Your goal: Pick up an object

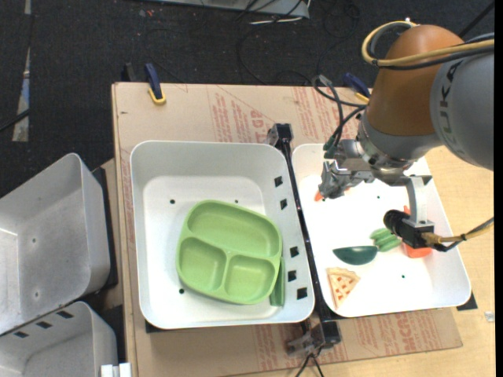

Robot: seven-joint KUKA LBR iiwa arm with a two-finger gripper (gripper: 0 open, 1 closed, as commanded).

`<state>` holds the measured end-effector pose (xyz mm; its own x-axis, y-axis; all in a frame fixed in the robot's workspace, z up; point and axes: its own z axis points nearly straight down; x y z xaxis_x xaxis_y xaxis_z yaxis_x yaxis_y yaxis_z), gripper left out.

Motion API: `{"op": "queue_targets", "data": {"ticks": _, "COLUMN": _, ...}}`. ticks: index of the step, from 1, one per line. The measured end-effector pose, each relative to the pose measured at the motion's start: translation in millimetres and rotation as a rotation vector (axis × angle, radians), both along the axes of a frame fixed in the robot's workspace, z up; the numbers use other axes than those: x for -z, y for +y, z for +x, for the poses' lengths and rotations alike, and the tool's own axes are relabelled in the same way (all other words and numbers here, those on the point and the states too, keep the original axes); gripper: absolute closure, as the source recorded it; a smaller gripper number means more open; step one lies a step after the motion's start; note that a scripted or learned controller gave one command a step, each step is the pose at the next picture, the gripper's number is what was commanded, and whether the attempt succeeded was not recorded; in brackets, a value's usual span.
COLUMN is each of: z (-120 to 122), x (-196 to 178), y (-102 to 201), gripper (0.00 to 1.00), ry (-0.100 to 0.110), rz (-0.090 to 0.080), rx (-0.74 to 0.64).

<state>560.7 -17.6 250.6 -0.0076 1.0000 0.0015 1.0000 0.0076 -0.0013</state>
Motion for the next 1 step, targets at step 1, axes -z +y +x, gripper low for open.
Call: {"op": "queue_targets", "data": {"ticks": 1, "z": -21.8, "x": 4.1, "y": 45.4, "gripper": 1.00, "ry": 0.002, "rz": 0.000, "rx": 0.000}}
